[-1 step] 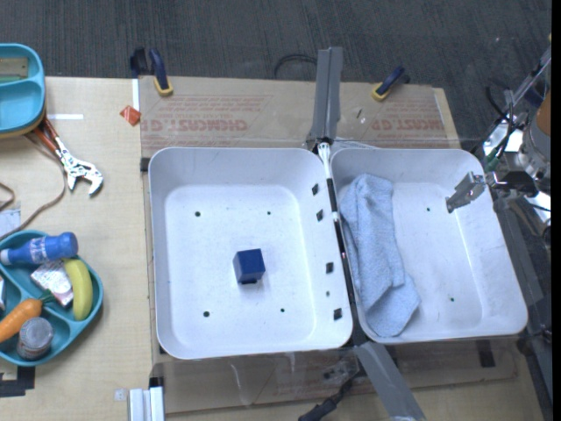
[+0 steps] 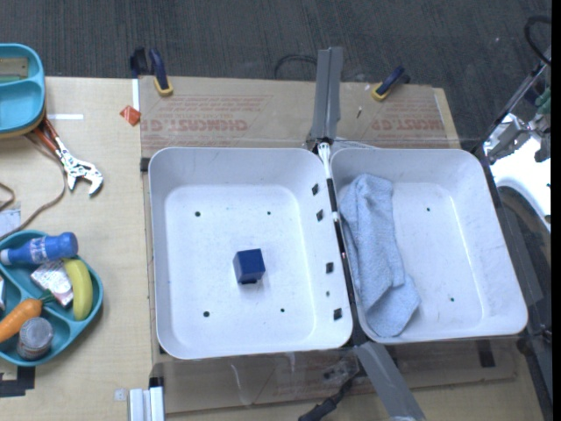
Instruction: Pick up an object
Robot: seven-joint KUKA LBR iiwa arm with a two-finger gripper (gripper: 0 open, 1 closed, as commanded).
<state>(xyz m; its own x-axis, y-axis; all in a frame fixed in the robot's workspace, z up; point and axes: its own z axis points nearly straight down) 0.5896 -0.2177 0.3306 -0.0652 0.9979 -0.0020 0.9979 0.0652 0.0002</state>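
Note:
A small dark blue cube (image 2: 249,265) rests flat on the floor of the left bin (image 2: 180,235), slightly below its middle and apart from every wall. A crumpled pale blue-grey cloth (image 2: 375,253) lies in the right bin (image 2: 473,244). It runs along that bin's left wall from the back to the front corner.
A teal tray (image 2: 88,310) at the left edge holds a bottle, a banana, a carrot and a can. A wrench (image 2: 77,170) and a teal container (image 2: 21,86) lie further back on the left. Two clamps (image 2: 158,70) (image 2: 386,84) hold the cardboard behind the bins.

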